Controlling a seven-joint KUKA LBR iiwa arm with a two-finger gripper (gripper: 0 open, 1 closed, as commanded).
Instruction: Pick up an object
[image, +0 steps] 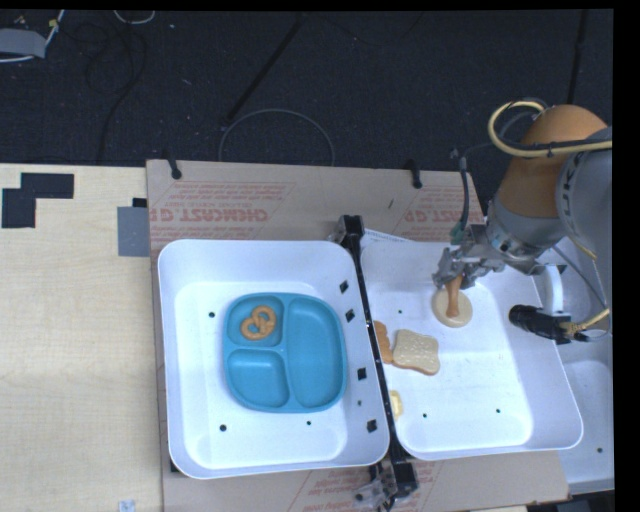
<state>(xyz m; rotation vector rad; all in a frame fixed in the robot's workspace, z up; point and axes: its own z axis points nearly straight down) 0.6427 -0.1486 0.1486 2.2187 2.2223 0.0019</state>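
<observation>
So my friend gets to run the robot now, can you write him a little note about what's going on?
Gripper: down in the right bin, right over a round tan cookie-like piece. A thin stick-like thing reaches from the fingers to that piece; I can't tell if it is gripped.
Things: toast slice in the right bin's middle, a small orange piece beside it at the divider, a small yellow bit lower down. In the left bin, a blue tray holds a pretzel.
Done: nothing lifted clear.
Left: grip one object and raise it.
</observation>
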